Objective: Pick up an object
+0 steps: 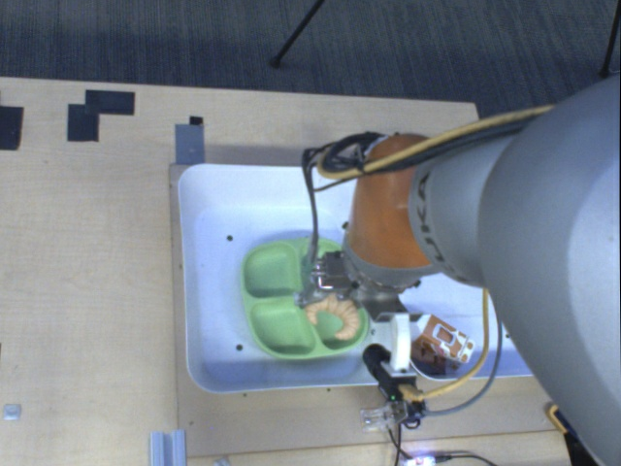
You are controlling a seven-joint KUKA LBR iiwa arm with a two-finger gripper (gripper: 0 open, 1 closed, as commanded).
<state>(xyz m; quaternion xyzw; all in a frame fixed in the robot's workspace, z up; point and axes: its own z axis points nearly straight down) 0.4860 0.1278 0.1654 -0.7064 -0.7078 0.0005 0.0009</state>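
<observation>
While the grey arm (505, 212) reaches in over the white bin (209, 260), we see its gripper (325, 284) low above the green divided tray (281, 304), directly beside a tan curled object (335, 314) lying in the tray's right compartment. Whether the gripper grasps anything, we cannot tell.

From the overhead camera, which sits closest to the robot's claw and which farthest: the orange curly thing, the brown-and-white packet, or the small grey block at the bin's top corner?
Nearest to the gripper first:
1. Orange curled toy, just below it, on the green divided tray.
2. Brown-and-white packet, to the lower right.
3. Small grey block, at the white bin's upper-left corner.
</observation>
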